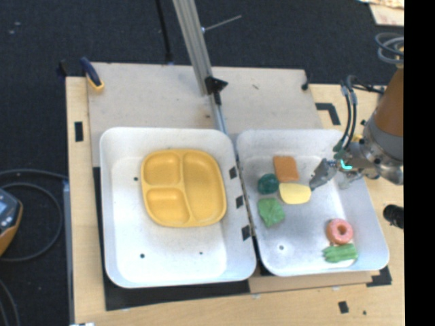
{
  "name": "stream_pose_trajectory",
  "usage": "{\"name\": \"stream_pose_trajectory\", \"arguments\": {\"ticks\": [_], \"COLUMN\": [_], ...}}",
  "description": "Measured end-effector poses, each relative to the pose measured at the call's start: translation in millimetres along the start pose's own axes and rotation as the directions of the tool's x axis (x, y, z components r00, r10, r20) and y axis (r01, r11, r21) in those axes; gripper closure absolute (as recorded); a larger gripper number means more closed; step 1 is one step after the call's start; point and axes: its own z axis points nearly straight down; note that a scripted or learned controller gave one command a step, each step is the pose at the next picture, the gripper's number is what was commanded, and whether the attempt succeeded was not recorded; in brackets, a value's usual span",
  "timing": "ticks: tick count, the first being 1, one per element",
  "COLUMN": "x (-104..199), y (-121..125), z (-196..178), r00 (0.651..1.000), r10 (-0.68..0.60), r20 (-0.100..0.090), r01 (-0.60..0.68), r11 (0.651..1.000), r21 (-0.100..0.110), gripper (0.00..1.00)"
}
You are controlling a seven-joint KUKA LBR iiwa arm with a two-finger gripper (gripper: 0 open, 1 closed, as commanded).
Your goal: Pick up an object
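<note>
The right bin (360, 209) holds several small items: an orange block (286, 168), a pale yellow piece (295, 194), a dark green ball (268, 183), a green leafy piece (271, 212), a pink ring (340, 231) and a green pod (340, 253). My gripper (327, 174) hangs over the upper right part of this bin, just right of the yellow piece and the orange block. Nothing shows between its fingers.
The left bin (122, 250) carries a yellow divided plate (183, 187). A metal post (194, 39) rises at a slant behind the bins. Cables lie on the dark floor at the left.
</note>
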Motion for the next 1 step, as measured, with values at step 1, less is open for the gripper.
{"name": "stream_pose_trajectory", "arguments": {"ticks": [1], "x": [-0.1], "y": [0.5], "z": [-0.7], "r00": [1.000], "r10": [0.000], "r20": [0.000], "r01": [0.000], "r11": [1.000], "r21": [-0.002], "gripper": [0.00]}}
